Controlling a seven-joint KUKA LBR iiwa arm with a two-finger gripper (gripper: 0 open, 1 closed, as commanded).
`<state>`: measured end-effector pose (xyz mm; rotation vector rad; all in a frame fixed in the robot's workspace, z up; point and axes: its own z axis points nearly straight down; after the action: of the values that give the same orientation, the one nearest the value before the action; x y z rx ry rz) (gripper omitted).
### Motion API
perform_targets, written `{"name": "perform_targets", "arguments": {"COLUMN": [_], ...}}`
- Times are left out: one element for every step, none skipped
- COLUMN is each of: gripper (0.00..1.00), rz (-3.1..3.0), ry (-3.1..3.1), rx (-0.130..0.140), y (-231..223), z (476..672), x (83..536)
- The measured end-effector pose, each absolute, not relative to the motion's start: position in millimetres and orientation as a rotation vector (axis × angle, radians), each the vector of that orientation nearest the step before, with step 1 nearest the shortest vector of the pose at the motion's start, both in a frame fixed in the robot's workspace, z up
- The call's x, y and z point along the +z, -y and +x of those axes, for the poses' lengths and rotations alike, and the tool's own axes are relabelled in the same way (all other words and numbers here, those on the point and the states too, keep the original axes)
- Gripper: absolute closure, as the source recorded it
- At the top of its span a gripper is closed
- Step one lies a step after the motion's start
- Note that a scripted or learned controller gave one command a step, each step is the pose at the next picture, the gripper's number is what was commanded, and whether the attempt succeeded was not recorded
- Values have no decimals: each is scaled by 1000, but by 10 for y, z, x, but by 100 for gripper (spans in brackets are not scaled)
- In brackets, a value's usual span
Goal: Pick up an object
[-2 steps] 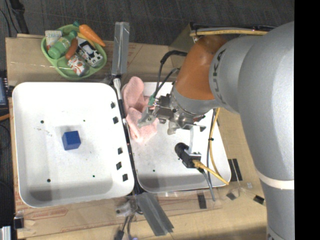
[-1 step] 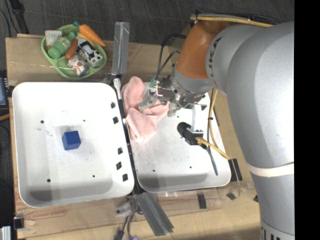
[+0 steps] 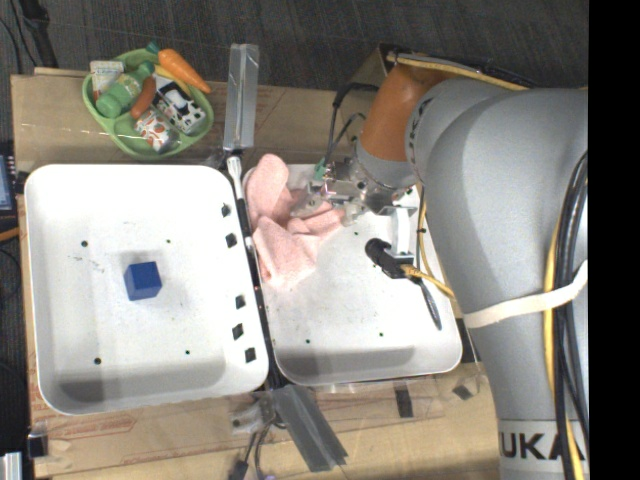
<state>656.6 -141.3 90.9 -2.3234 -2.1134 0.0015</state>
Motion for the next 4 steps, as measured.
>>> {"name": "perform_targets", "arguments": {"gripper": [0, 0, 0, 0], "rz": [-2341, -2140, -2037, -1912], "ry": [2092, 2303, 2387, 2489], "rx": [4, -1, 4, 3], "y": [1392, 1870, 1152, 1172], "z": [6561, 6578, 6566, 6059], "x": [903, 928, 905, 906]}}
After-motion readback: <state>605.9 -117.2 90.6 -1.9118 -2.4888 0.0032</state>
